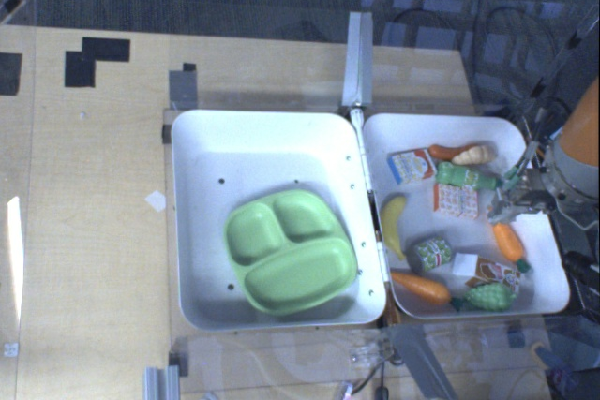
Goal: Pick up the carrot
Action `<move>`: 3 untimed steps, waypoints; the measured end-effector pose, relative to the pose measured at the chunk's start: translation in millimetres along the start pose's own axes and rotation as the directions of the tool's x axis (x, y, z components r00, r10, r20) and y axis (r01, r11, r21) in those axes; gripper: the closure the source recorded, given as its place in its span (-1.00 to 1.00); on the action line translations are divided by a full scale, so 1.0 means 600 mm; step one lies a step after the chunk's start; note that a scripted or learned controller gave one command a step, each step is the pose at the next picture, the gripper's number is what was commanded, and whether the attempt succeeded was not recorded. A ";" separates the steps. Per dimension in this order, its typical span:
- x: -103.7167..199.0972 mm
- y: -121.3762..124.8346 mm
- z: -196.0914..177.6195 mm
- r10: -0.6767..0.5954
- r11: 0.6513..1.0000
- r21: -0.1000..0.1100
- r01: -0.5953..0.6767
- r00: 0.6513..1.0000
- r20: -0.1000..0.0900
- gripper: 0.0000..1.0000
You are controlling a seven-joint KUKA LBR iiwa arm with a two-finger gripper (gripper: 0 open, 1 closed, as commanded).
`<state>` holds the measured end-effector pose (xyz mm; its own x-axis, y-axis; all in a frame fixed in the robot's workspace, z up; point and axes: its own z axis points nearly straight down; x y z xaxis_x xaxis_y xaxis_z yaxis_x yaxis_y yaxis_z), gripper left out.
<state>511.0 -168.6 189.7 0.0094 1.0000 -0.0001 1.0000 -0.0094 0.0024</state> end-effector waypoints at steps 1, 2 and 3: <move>0.007 0.070 0.002 -0.102 0.995 -0.001 0.102 0.995 0.001 1.00; 0.007 0.070 0.002 -0.101 0.995 -0.001 0.101 0.995 0.001 -1.00; -0.062 0.058 0.170 -0.371 0.929 -0.006 0.371 0.929 0.003 -1.00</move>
<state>545.6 -206.1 87.8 -0.3625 0.9320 -0.0037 0.9319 0.3625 0.0084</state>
